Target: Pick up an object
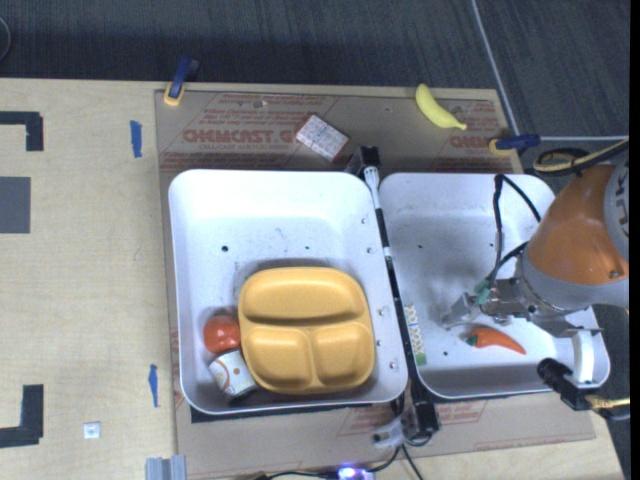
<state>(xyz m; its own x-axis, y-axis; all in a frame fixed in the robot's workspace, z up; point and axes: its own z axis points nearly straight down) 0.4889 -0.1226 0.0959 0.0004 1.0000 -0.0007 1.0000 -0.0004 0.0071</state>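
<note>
Evidently lowered to grasp, the gripper [470,313] hangs just beside the toy carrot [495,341] in the right bin [440,218], its jaw state impossible to tell.

Left bin [200,208]: tray [304,326] at front; tomato [221,332] and can [230,372] just left of it.
Right bin [440,203]: carrot [496,341] near front, gripper [466,311] just behind-left.

Even, bright overhead light; image slightly soft.
</note>
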